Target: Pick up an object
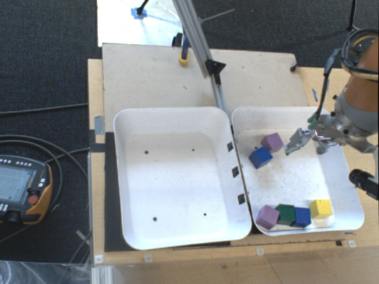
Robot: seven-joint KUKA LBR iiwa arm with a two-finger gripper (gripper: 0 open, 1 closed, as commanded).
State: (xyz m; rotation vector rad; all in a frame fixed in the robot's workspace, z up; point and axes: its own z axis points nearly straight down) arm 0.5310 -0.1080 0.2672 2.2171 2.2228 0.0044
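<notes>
I see the arm [361, 81] coming in from the right edge of the frame, its orange band showing above the wrist. The tool [308, 139] hangs over the upper part of the right bin [346, 215]. One finger [296, 141] points down and left toward the blocks, another [324, 145] sits further right, so the two stand apart with nothing between them.

In the right bin, a purple block [272, 142] lies just left of the tool, near that left finger but not touching it as far as I can tell. A blue block [260, 157] sits just below and left of it, the two about corner to corner. Along the bin's lower rim a row of blocks is packed together: a second purple block [267, 216] at the left, then a green block [286, 213], a small blue block [302, 216], and a yellow block [321, 209] at the right end, which seems to rest on something pale.

The left bin [127, 176] fills the middle of the frame. Both bins rest on the tabletop [148, 76]. At the left edge of the frame I see the control pendant [21, 185] with its cables.
</notes>
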